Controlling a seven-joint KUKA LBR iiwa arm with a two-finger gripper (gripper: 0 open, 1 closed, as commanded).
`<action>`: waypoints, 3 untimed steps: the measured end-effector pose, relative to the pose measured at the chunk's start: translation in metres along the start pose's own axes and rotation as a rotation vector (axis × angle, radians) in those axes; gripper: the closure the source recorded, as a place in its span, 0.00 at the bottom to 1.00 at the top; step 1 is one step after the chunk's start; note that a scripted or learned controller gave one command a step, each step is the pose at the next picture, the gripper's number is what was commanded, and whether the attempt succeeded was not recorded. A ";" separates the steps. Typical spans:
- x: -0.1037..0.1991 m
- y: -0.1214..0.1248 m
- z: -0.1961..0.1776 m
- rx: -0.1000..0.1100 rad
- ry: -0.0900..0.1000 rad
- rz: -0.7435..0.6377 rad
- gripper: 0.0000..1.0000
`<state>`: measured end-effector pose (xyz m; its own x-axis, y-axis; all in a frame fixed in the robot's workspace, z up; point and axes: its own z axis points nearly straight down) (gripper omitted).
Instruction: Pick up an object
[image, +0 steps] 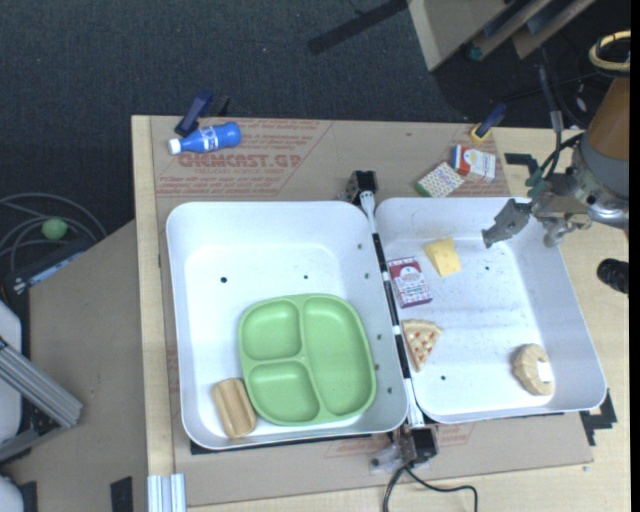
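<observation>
Currently you are watching the approach step: the gripper (522, 222) is hanging over the far right part of the right bin (560, 300), nothing between its fingers, which are looking spread apart. The yellow block (443, 256) is lying just beside it toward the bin's middle, with the small red carton (409, 281) near the divider. My judgement: the next move is calling for a shift over the block, then a descent.
</observation>
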<state>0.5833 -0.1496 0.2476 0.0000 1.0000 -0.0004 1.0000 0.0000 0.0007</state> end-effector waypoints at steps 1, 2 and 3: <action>0.018 0.043 0.119 0.005 0.002 0.000 0.00; 0.035 0.069 0.163 0.001 0.001 -0.001 0.00; 0.035 0.070 0.152 -0.003 0.000 -0.001 1.00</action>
